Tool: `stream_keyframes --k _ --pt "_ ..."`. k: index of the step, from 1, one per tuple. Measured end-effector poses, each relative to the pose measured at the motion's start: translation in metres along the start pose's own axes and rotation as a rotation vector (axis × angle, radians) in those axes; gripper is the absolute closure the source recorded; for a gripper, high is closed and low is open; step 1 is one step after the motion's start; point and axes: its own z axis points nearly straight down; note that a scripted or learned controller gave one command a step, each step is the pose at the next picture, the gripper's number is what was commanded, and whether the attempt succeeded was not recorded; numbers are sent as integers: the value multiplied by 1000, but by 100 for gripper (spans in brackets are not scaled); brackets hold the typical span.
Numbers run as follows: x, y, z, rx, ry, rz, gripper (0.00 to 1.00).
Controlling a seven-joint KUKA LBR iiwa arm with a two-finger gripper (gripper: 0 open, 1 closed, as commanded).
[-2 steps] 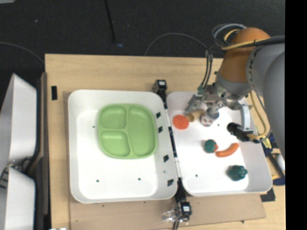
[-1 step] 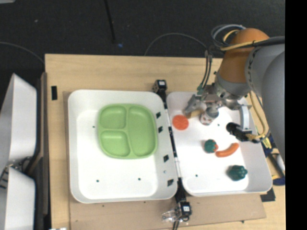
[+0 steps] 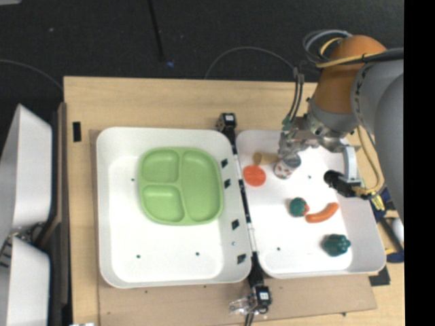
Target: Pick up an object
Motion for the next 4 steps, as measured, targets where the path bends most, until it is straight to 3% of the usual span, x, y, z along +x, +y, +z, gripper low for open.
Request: stream_keyframes --k 1,2,3,4 --pt "4 5 -46 32 12 -3 100" --pt "2 8 -100 31 11 -4 100" --pt "49 -5 -94 37 12 -5 100" --pt "90 -36 -89 37 11 -5 100"
